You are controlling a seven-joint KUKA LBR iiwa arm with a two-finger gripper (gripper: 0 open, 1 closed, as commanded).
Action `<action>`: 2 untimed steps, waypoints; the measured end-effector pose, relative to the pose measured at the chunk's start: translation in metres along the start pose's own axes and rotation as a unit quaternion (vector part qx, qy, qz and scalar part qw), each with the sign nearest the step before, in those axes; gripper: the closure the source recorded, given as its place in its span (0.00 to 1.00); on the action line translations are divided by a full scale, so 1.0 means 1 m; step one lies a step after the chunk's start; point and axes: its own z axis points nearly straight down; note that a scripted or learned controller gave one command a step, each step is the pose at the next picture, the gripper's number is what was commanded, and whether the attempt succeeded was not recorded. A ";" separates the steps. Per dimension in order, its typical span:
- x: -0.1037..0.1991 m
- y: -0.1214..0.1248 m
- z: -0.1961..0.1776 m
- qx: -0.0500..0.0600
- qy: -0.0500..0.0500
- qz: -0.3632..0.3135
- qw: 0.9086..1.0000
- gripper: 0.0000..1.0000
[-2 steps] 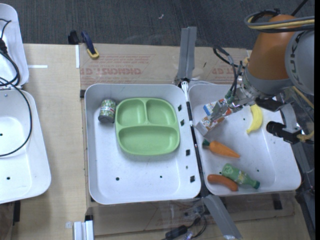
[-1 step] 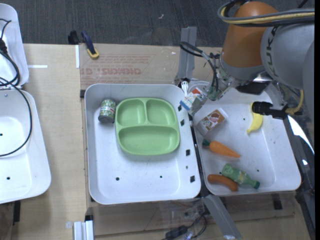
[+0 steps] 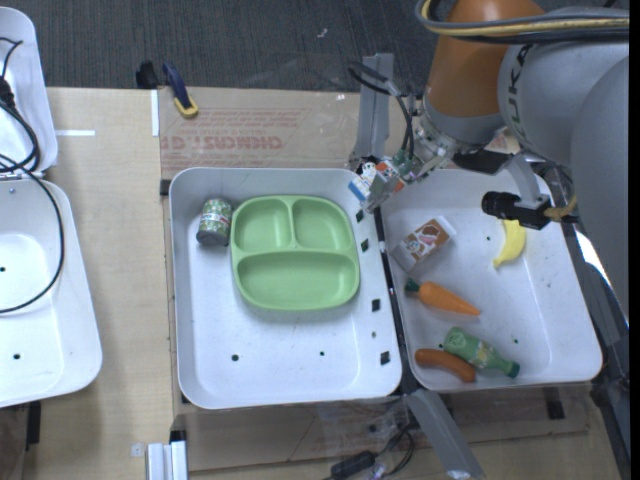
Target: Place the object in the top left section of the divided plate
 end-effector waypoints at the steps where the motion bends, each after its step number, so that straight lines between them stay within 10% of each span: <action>1: 0.063 0.048 -0.063 0.000 0.000 -0.092 0.996 1.00; 2: 0.120 0.063 -0.012 0.001 0.001 -0.170 0.985 1.00</action>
